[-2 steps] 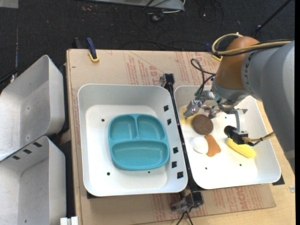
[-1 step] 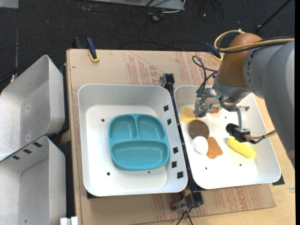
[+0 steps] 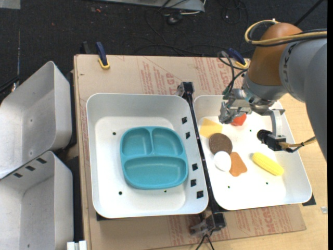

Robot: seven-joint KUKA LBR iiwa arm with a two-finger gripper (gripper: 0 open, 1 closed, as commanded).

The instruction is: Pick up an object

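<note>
Right-hand shallow white plastic bin (image 3: 291, 191): holds a yellow wedge-shaped block (image 3: 209, 127), a round dark-brown disc (image 3: 220, 142), a white egg-shaped ball (image 3: 222, 161), a flat orange slab (image 3: 238, 165), a yellow corn-cob-shaped piece (image 3: 268, 163) and a small red-orange rounded piece (image 3: 239, 120). Grey two-finger gripper (image 3: 229, 116): low over the bin's upper left part, just beside the red-orange piece; whether released or clenched cannot be told from here. Left-hand shallow white plastic bin (image 3: 99, 155): holds a teal divided plastic tray (image 3: 154, 157). Likely faults: red-orange piece nudged aside or slipping out for its roundness; yellow wedge caught along with it for its nearness; bin wall struck.
</note>
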